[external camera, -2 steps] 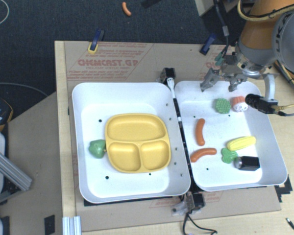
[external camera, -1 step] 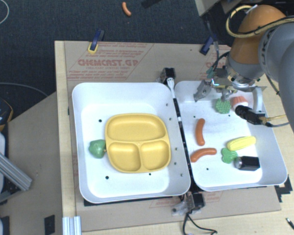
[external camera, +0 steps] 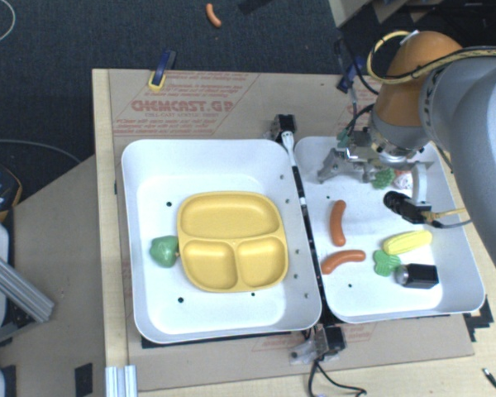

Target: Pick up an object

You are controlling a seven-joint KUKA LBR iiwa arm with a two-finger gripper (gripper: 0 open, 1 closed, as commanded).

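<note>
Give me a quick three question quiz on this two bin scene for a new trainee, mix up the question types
1. True or false: the yellow divided tray sits in the right bin.
2. Which touches the tray's left edge? A) corn cob B) green toy C) black block
3. Fill in: the right bin holds ____ sausages.

Key:
1. False; it sits in the left bin.
2. B; the corn cob and black block lie in the right bin.
3. Two; the second lies below the first. The gripper hangs over that bin's far end.
</note>
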